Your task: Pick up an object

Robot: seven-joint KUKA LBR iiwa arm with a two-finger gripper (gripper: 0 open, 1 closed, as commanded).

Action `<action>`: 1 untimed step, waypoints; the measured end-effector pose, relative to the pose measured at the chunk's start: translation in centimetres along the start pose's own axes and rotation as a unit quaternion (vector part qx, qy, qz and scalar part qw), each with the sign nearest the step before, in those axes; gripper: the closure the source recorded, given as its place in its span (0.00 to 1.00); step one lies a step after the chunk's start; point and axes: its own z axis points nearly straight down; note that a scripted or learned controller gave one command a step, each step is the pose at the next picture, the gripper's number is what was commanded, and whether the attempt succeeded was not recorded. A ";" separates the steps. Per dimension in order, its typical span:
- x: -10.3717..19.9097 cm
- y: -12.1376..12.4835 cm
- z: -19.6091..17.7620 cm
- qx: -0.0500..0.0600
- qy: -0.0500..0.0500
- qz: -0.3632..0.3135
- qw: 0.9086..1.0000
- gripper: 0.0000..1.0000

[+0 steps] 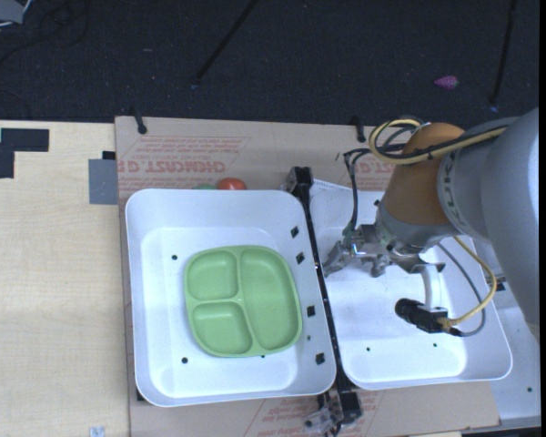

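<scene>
Where the bench [45, 317] is closest, at 6 o'clock, its top is pale wood, and a brown sheet of cardboard [255, 417] lies on it under both bins. A little black clip [337, 412] sits at the near end of the line where the bins meet.

Next comes the left bin [155, 371], white and shallow. A green plate [243, 300] with three sections lies flat in the middle of it. The right bin [473, 371] touches it side by side. A small black part [420, 315] on a yellow wire shows over this bin's floor.

The gripper [357, 255] is low in the right bin, close to the wall between the bins. The green plate is at 9 o'clock from it, near but apart, across that wall. I cannot tell if the gripper is squeezed tight or let go, and I see nothing held in it.

The grey arm [491, 198] comes in from 3 o'clock, with its orange band [419, 185] above the wrist and a yellow cable [393, 135] looped on top.

Farther back, a small red thing [231, 186] peeks out behind the left bin, at 12 o'clock from the plate. Black tape shapes [14, 148] mark the wood at 9 o'clock. Farthest away is a dark floor [255, 44] with thin cords
</scene>
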 end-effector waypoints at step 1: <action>-0.1 0.1 -1.3 -0.001 0.000 0.002 1.000 1.00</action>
